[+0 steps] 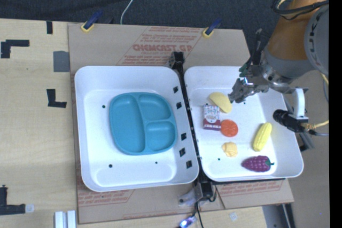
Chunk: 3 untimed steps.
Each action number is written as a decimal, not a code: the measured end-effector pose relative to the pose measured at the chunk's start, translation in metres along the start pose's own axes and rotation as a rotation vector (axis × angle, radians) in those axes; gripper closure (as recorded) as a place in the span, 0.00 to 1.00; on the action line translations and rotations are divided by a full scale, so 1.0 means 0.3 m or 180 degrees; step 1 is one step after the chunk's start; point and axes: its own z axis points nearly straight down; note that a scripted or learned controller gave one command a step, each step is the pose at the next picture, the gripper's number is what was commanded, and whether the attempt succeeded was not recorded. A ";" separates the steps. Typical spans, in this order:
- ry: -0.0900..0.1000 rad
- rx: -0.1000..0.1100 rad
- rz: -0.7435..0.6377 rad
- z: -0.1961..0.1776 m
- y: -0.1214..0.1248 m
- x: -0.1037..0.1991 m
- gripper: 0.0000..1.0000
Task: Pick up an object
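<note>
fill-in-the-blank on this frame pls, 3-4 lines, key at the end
1. The blue divided plate lies in the ____ bin.
2. The toy food, including the corn cob and the purple grapes, lies in the ____ bin.
3. The gripper hangs just beside the ____ banana-shaped piece.
4. The small red-and-white carton lies directly left of the round ____ slice.

Missing words: left; right; yellow; red
</note>
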 end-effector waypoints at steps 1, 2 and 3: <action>0.0005 0.0005 -0.0015 -0.024 -0.067 0.186 1.00; 0.0005 0.0012 -0.0016 0.012 -0.099 0.371 1.00; 0.0003 0.0009 -0.0017 0.026 -0.123 0.562 1.00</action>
